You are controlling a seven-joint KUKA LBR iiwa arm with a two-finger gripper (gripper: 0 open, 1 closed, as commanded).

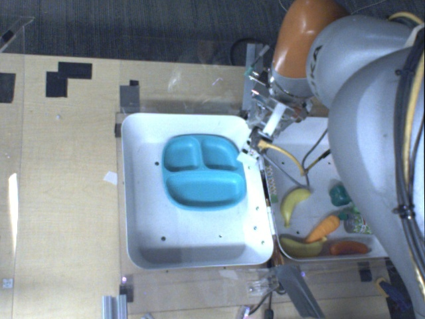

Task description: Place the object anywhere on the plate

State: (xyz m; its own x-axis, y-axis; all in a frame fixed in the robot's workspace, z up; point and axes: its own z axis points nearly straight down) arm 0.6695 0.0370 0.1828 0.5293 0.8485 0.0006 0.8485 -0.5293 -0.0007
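Observation:
A blue plate (202, 171) with three compartments lies in the middle of the left white bin (143, 198). My gripper (252, 143) hangs at the left bin's right wall, just above the plate's upper right corner. I see nothing between the gripper and the plate. Toy foods lie in the right bin (312, 138): a yellow banana (294, 201), an orange carrot (323, 228), a second yellowish banana (302, 246), a red piece (348, 248) and a teal piece (339, 193). The arm's grey body hides much of the right bin.
The wall between the two bins (265, 191) runs right under the gripper. Black markers (66, 78) sit on the wooden bench at the far left. A small grey bracket (129, 97) stands at the left bin's back corner.

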